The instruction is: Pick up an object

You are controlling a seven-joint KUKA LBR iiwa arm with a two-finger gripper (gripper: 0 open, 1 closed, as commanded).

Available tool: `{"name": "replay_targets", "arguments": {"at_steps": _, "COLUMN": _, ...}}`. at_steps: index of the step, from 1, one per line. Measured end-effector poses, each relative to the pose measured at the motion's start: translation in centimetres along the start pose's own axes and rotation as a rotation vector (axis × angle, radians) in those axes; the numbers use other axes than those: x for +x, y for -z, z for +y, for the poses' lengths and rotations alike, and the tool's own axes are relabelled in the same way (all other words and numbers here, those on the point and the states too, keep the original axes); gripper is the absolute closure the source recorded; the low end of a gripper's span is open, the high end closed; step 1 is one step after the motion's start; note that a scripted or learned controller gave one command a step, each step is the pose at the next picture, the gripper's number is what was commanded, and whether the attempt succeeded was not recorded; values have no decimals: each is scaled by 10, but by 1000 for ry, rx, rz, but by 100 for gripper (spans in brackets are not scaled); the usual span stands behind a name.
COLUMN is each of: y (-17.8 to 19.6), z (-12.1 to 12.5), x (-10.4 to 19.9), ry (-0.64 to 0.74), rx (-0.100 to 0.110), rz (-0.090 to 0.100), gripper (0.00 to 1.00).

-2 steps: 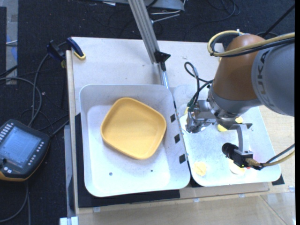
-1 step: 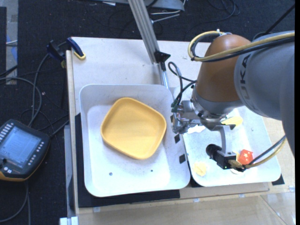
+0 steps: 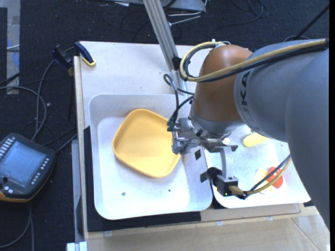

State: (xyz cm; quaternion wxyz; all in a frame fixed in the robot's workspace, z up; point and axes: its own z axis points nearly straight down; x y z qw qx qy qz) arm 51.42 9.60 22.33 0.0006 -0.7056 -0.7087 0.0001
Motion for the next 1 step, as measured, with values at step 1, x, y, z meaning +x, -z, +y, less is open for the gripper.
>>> {"name": "replay_targets", "arguments": {"at_steps": 1, "y": 0, "z": 0, "x": -2, "ry": -4, "rx": 0, "rz": -1, "gripper": 0}}
